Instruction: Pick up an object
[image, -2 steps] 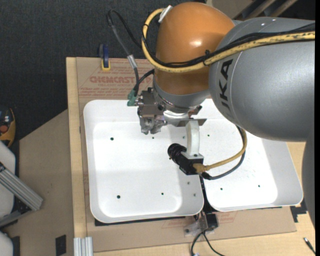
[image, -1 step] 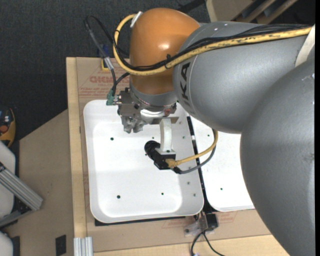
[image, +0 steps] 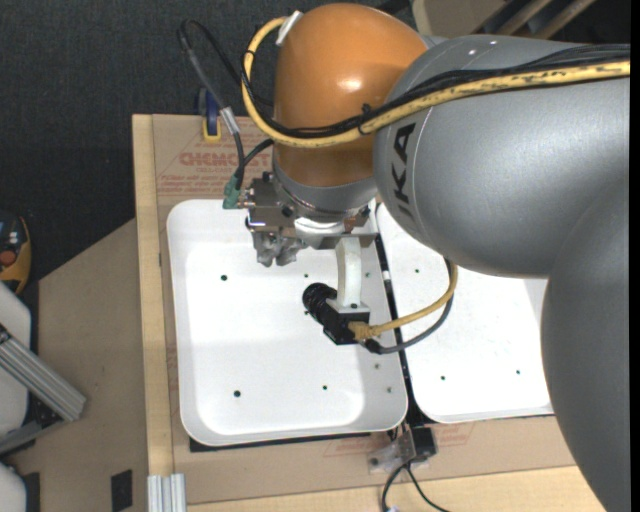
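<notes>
Object for the pick: cannot be made out from this view. Its long axis, its heading and its place relative to the gripper (image: 278, 247) cannot be told. The arm (image: 520, 160) covers the far right corner of the left bin (image: 190, 330) and most of the right bin (image: 480, 395).

Gripper: over the far half of the left bin, roughly midway between that bin's left and right walls, pointing down at the floor. Open or closed: cannot tell, since the wrist blocks it from above. Contact with the bin floor: cannot tell.

Arm: grey, enters from the right and crosses the right bin. The orange band (image: 340, 70) sits directly above the wrist.

Left bin floor: white, near half lit brighter than the far half. A few small dark dots (image: 237, 393) lie on it, well apart from each other and from the gripper. The right bin floor carries the same kind of dots.

Bench (image: 150, 300): brown board with red print (image: 205, 158) along its far edge. Blue clamp (image: 211, 112) at the far left corner. Small black clip (image: 421, 441) at the near edge, where the two bins meet.
</notes>
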